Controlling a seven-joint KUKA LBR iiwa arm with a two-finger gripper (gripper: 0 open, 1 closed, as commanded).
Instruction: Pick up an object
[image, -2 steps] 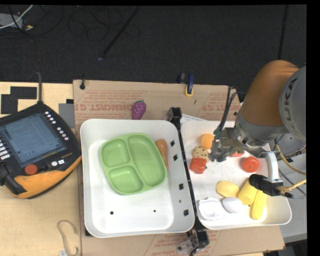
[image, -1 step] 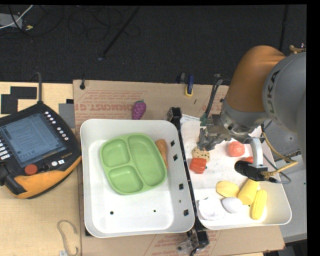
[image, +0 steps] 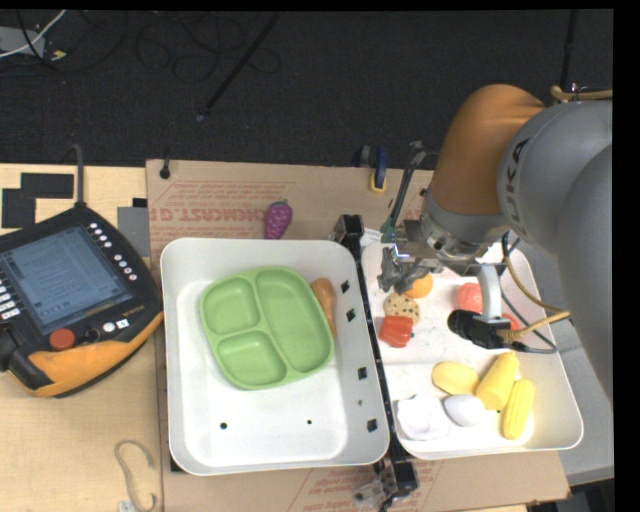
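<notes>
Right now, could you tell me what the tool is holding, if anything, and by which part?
It cannot be told. The tool hangs just above the spotted piece in the right bin, with nothing visibly between its tips.

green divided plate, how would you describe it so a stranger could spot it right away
Start at the left white bin, the one away from the arm. The green divided plate lies flat in its upper half, an orange item at its right edge. It is the only green thing there, moulded into three compartments.
</notes>
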